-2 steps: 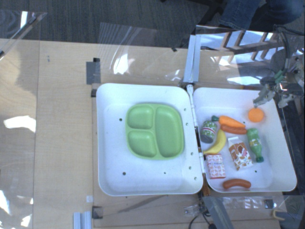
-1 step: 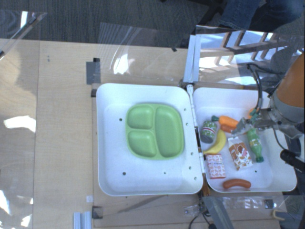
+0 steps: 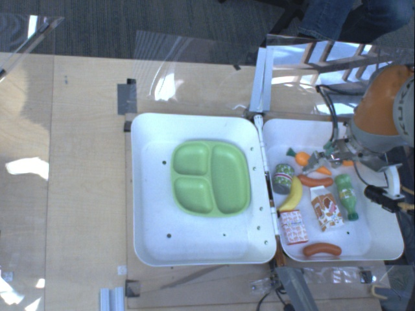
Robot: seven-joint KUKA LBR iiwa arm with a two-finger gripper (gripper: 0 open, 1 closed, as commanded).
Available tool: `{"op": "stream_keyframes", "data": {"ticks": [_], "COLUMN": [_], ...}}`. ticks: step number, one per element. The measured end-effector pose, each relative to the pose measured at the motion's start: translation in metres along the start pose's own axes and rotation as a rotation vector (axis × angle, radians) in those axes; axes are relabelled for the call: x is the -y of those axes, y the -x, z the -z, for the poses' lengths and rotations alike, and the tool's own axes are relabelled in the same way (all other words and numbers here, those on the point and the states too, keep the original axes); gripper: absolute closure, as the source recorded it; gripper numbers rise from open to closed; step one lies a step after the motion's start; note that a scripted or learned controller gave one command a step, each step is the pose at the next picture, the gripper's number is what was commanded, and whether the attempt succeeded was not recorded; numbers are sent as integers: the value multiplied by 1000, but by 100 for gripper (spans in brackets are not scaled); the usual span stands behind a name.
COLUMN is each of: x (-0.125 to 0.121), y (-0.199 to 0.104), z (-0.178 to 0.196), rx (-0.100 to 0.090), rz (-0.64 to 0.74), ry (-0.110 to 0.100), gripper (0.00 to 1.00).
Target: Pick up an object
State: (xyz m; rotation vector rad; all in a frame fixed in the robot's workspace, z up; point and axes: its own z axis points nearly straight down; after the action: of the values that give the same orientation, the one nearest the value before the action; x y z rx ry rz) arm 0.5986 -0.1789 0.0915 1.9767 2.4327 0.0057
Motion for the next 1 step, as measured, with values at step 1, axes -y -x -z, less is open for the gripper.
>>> {"op": "stream_keyframes", "data": {"ticks": [1], "x": [-3], "y": [0], "z": [12], "rx": [2], "rz": [3], "ry": [6], "gripper": [100]}}
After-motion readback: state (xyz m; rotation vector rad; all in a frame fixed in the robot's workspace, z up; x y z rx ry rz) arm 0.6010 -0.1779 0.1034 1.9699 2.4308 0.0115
